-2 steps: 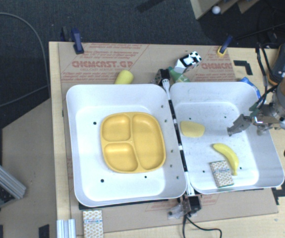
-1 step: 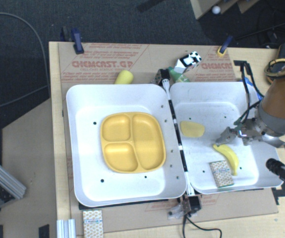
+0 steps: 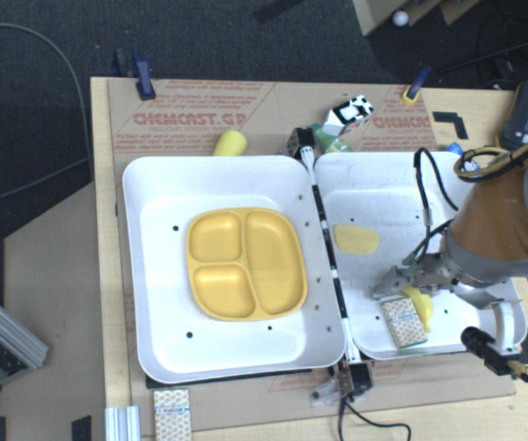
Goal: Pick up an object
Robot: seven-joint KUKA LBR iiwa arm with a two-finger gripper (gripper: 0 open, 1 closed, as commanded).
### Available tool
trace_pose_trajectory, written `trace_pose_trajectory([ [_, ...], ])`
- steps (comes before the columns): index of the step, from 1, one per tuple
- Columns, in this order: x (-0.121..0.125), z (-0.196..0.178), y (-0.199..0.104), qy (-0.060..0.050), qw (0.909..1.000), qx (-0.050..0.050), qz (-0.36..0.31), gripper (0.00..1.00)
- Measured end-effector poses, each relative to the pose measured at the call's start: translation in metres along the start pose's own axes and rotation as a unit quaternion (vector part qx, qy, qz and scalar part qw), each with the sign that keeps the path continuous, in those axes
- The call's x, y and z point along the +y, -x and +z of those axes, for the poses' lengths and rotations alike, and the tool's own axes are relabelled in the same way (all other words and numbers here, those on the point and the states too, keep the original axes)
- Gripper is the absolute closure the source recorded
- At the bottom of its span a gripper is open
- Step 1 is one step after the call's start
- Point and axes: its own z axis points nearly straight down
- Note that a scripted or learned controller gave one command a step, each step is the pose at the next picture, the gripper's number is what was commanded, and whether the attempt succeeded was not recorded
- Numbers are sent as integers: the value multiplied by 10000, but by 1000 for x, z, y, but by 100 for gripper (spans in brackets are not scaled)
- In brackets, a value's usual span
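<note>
In the right bin (image 3: 374, 186), my gripper (image 3: 403, 281) is low over the floor near the front, with the grey arm and its orange band (image 3: 495, 219) reaching in from the right. A small yellow piece (image 3: 420, 305) lies just below the gripper, touching or nearly touching it. Beside that piece rests a speckled tan packet (image 3: 403, 322). A flat pale yellow piece (image 3: 356, 239) lies further back in the same bin, apart from the gripper. Whether anything is gripped is hidden by the wrist.
The left bin (image 3: 153, 200) holds a yellow divided plate (image 3: 246, 263). A yellow cylinder (image 3: 230, 142) lies on the bench behind it. A black-and-white object (image 3: 351, 113) sits behind the bins' junction. Blue clamps (image 3: 141, 74) stand at the back edge. Cables (image 3: 424, 186) cross the right bin.
</note>
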Motion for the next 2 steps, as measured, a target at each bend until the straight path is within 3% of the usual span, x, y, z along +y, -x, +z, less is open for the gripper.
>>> trace_pose_trajectory([
  [1,1,-10,0,15,10000,-5,7,100],
  [2,59,-101,-62,17,10000,-5,-8,100],
])
